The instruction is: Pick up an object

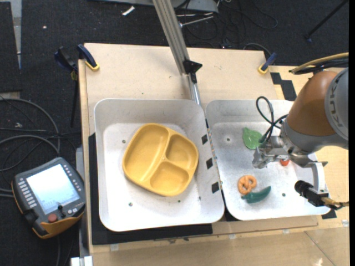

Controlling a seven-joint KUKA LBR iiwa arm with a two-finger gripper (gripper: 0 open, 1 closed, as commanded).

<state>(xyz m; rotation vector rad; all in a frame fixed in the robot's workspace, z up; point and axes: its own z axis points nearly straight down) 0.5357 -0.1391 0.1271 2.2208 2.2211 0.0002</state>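
The gripper (265, 158) hangs low over the right bin (233, 115), seen from above, and its fingers are too foreshortened and blurred to tell whether they are spread or closed; nothing can be made out between them. Just up and left of it lies a green leaf (252, 138), close to the gripper's metal body and possibly touching it. A small orange-red bit (284, 162) peeks out right beside the gripper on its right side; what it is cannot be told. Below the gripper, near but apart, sits an orange pretzel (247, 183), and touching the pretzel's lower right edge is a dark teal pepper (258, 194), lying at a slant. All of these rest on the floor of the right bin.

Behind the gripper the wrist rises into the orange band (308, 107) and the grey arm (339, 112), which enters from the right. A black cable (267, 111) loops above the gripper.

The left bin (111, 121) holds a yellow divided plate (161, 158), tilted slightly, with three compartments. The two bins meet edge to edge on a tan bench (138, 71). A metal pole (173, 29) slants down to the seam between them. A teach pendant (49, 195) lies on the dark floor, left of the bench.
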